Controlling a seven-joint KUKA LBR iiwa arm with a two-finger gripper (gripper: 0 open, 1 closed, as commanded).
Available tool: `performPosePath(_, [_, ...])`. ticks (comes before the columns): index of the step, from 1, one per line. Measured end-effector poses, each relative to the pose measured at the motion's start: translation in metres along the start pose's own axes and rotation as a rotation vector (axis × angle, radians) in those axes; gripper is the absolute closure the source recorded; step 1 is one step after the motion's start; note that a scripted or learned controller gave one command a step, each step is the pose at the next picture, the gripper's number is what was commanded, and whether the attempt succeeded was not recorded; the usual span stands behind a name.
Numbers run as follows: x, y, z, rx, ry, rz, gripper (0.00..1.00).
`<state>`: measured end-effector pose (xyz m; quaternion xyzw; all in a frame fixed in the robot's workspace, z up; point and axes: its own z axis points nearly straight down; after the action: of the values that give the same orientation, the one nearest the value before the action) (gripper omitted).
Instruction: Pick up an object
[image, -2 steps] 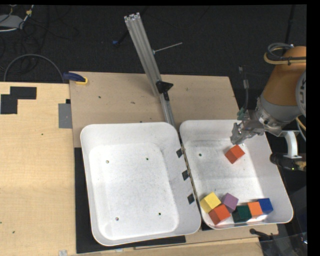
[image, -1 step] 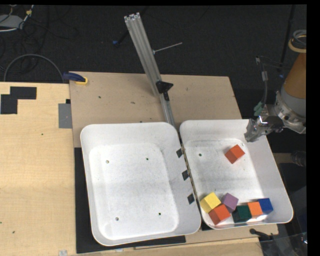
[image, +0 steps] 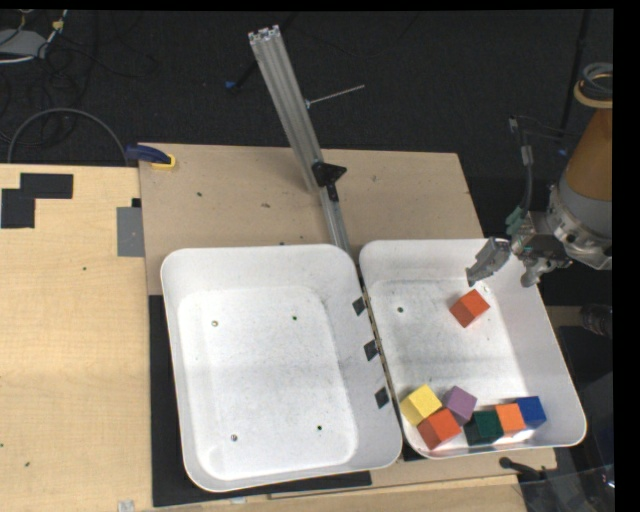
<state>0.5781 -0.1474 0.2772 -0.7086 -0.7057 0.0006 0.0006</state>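
An orange-red cube (image: 469, 307) lies tilted on the floor of the right bin (image: 420, 270), in its upper half. My gripper (image: 500, 277) hangs just above and to the right of it, open, with its grey fingers (image: 487, 262) spread and nothing between them. The left finger's tip ends close to the cube's upper corner. In the bin's near corner sits a cluster of cubes: yellow (image: 422, 403), red (image: 438, 428), purple (image: 460, 402), green (image: 483, 427), orange (image: 511, 417) and blue (image: 531, 410).
The left bin (image: 260, 360) lies beside the right one, with black clips (image: 368, 350) along their shared edge. A slanted aluminium rail (image: 292, 110) rises from the bench behind the bins. The arm's orange band (image: 590, 150) stands at the right.
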Motion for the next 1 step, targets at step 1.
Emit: performPosePath(1, [-0.0008, 0.0001, -0.0097, 0.0, 0.0, -0.001, 1.0])
